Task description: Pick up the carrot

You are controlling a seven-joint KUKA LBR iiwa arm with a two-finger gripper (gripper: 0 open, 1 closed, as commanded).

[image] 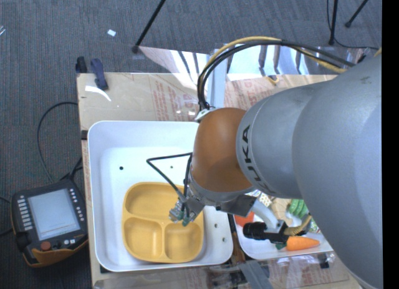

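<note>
The small orange carrot lies in the right white bin, near the bottom edge. The arm's two-finger gripper hangs over the yellow plastic tray in the left white bin, well apart from the carrot

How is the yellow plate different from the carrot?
The yellow plate is wide, flat and split into compartments; the carrot is thin and pointed. The plate is yellow; the carrot is orange. The plate lies in the left bin, under the gripper; the carrot lies in the right bin, partly hidden by the arm. Both rest in white bins.
</note>
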